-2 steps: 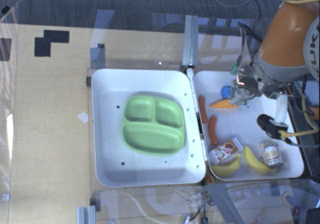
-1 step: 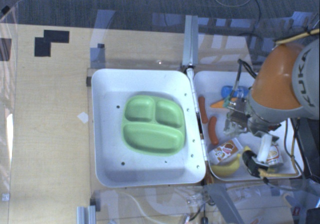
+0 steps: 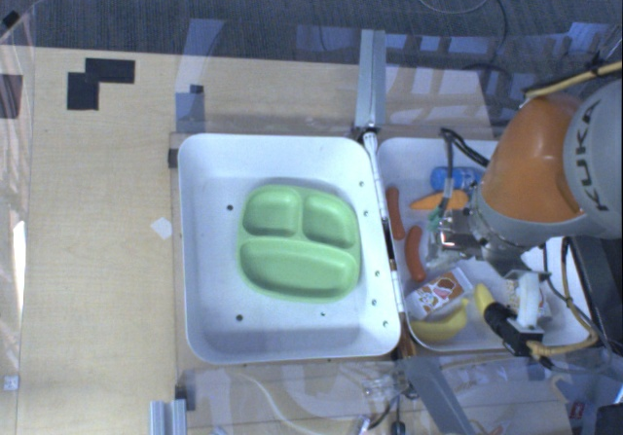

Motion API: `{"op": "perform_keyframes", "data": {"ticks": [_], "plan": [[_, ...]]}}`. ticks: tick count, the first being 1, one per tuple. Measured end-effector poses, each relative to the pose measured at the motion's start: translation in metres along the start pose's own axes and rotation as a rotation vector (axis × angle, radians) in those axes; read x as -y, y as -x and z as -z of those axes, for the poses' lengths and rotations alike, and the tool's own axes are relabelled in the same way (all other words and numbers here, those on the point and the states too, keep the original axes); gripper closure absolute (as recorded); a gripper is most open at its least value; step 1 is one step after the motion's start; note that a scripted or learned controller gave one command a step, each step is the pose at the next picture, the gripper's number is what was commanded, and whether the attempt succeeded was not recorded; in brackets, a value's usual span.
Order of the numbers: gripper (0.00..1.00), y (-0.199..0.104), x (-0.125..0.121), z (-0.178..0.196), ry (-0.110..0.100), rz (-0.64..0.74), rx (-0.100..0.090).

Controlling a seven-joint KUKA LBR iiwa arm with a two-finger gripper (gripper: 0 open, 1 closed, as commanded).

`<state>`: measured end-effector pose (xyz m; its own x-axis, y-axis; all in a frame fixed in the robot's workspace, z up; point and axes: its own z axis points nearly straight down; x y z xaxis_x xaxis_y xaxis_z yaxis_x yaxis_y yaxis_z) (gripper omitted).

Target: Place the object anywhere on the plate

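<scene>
1. The green plate [image 3: 297,240] lies in the middle of the left bin [image 3: 209,258]. It has two small compartments on its far side and one long one on its near side.
2. The arm [image 3: 531,170] reaches in from the right and hangs over the right bin [image 3: 409,156], its orange band covering the bin's right part.
3. The gripper [image 3: 450,232] sits low over the middle of the right bin, just right of the sausages. From this angle I cannot tell whether it is spread, pressed together or pinching anything.
4. The loose things all lie in the right bin, apart from the plate, and I cannot tell which one is the task's object.
5. Two red sausages lie along that bin's left wall, one farther [image 3: 393,212] and one nearer [image 3: 416,253].
6. A carrot [image 3: 428,200] and a blue thing [image 3: 448,177] lie on the far side, close to the gripper.
7. A small packet [image 3: 438,294] lies at the near side, touching a banana [image 3: 443,326] in the near corner.
8. Two black marks [image 3: 97,81] show on the bench [image 3: 97,229], far left.
</scene>
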<state>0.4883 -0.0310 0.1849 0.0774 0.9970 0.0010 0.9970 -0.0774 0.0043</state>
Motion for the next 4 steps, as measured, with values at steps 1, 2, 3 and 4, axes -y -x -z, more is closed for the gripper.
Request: {"op": "perform_keyframes", "data": {"ticks": [1,2,3,4], "plan": [[1.0,-0.06,-0.081,0.0,0.0,0.264,0.0],[1.0,-0.102,0.004,0.0,-0.001,0.254,0.0],[1.0,-0.062,0.005,0.0,-0.001,0.019,0.0],[1.0,-0.111,0.01,-0.001,-0.002,0.314,-0.001]]}}
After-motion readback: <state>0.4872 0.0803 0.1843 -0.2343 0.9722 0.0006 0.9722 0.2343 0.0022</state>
